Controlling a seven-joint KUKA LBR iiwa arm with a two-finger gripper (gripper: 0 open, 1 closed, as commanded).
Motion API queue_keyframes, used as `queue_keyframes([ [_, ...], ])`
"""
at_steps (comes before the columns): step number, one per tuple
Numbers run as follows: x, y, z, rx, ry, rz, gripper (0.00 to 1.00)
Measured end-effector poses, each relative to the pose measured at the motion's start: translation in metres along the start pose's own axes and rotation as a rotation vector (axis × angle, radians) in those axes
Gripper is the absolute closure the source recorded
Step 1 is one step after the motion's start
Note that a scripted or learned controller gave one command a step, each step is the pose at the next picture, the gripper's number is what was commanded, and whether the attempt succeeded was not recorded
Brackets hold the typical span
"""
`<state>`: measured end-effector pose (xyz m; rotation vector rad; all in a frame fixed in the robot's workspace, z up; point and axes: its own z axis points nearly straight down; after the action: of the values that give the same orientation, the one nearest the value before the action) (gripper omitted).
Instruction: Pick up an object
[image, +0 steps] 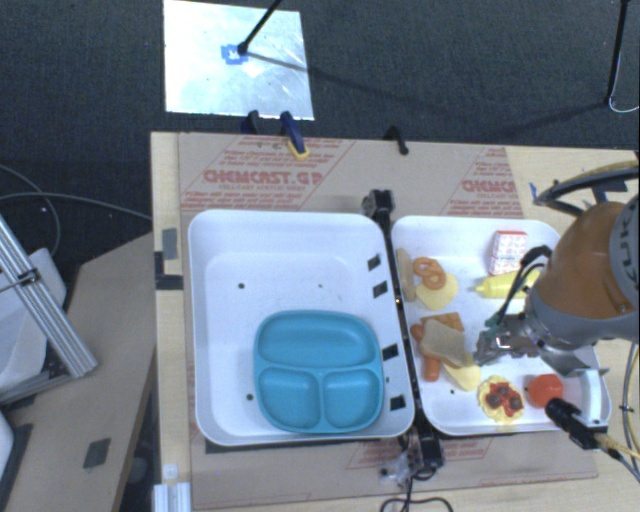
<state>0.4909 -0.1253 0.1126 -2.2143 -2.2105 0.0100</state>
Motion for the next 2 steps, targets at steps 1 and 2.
queue_keyframes([
  [1, -0.042, 0.072, 0.028, -0.02, -0.008, -0.006, 1.0],
  [2, -0.001, 0.017, 0.028, -0.011, -0.002, -0.004, 1.0],
])
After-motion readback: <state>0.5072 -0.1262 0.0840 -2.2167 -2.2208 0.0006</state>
